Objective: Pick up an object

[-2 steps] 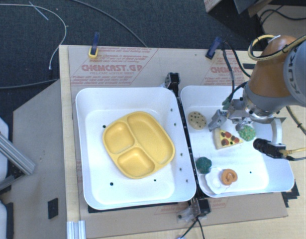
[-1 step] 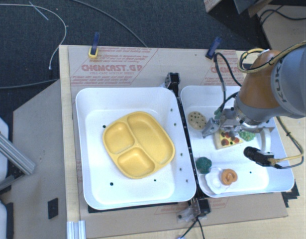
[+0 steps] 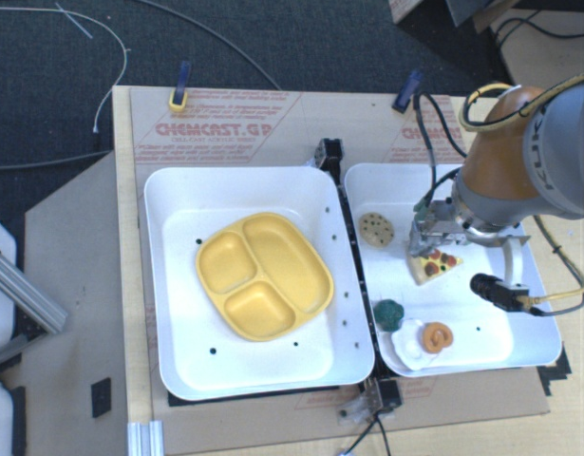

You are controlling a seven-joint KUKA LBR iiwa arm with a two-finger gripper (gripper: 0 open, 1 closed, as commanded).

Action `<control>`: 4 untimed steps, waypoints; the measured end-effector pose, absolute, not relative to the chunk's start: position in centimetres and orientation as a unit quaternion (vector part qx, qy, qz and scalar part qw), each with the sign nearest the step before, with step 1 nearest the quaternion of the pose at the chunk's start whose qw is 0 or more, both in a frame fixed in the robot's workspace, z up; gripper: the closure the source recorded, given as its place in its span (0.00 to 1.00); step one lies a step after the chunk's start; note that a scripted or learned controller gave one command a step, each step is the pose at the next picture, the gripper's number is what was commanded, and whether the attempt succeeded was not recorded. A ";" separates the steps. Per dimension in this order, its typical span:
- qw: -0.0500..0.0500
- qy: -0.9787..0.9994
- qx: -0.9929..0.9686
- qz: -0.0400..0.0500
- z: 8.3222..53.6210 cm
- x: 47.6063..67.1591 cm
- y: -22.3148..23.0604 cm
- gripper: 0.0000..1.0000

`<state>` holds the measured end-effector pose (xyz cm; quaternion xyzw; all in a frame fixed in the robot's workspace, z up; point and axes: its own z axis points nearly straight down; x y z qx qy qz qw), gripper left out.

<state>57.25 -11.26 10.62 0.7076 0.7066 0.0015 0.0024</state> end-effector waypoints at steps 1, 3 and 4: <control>0.002 0.707 0.708 0.001 16.1 56.6 -12.0 1.00; -0.002 0.709 0.706 0.000 21.1 56.1 -7.4 1.00; -0.002 0.709 0.705 0.000 22.1 55.5 -2.7 1.00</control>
